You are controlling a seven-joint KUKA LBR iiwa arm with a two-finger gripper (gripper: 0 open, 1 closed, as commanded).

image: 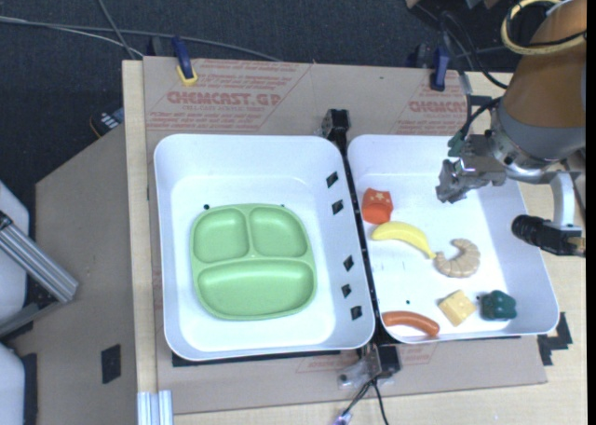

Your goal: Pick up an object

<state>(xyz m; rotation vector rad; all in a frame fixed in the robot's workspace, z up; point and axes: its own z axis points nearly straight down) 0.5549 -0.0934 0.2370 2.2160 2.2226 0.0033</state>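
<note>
The claw (453, 181) hangs above the right bin (521, 255), at one o'clock from the banana (404, 237); I cannot tell its state.

- Red block (376, 206): small and squarish, at the right bin's ten o'clock, near the divider.
- Banana (403, 237): yellow, curved, lying flat just at five o'clock of the block.
- Croissant (458, 258): tan, curled, at the banana's four o'clock.
- Sausage (410, 322): red-orange, lying along the front edge at seven o'clock.
- Cheese (455, 307): pale yellow wedge, at the sausage's two o'clock.
- Broccoli (498, 306): dark green, just at three o'clock of the cheese.
</note>
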